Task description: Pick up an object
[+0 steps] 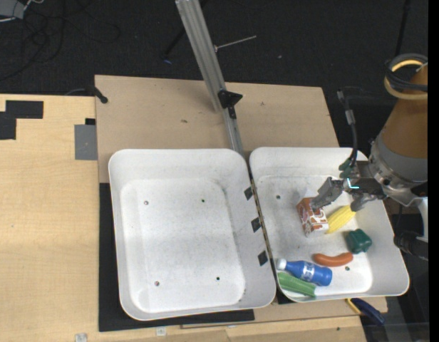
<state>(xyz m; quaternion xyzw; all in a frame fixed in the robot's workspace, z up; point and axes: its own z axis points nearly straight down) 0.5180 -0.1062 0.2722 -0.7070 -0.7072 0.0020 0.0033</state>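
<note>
In the right bin lie a red-and-white carton, a yellow piece, a dark green block, an orange-red sausage shape, a blue bottle and a green pod. My gripper hangs low over the bin, coming in from the right. One grey finger reaches down to the carton's upper right edge, and the yellow piece sits just below the other. The fingers stand apart with nothing between them.
The left bin sits beside the right one, joined by black clips. A slanted metal rail rises behind the bins. The arm's orange band stands over the right bin's far right corner.
</note>
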